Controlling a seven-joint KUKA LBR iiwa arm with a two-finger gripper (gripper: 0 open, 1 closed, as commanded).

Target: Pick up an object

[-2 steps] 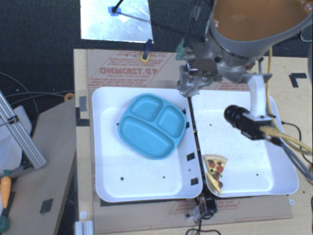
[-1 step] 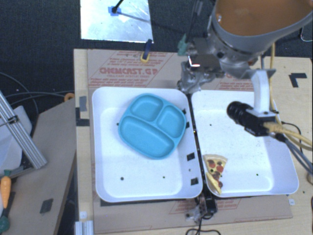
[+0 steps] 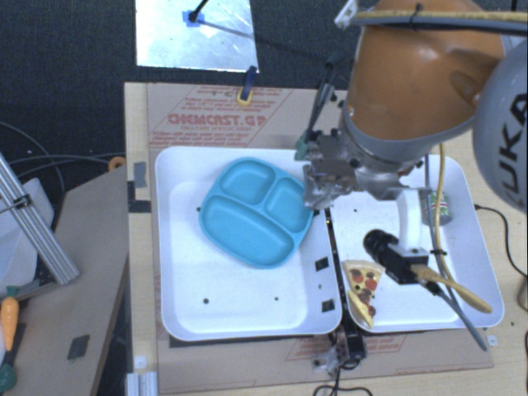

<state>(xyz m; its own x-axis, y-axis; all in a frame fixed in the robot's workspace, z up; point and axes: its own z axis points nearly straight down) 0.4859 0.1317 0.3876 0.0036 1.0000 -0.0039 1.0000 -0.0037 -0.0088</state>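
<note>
Just left of claw, blue plate, pizza slice apart

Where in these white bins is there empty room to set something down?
Free: the left white bin, along its front wall below the blue three-compartment plastic plate. Crowded: around the divider, with the gripper at the plate's edge and a toy pizza slice.

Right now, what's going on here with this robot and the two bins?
The arm reaches in from the right, with its hand low over the divide between the two bins, right beside the right edge of the blue plate. That plate lies in the left bin. A toy pizza slice lies at the front left corner of the right bin. Nothing looks picked up yet.
</note>
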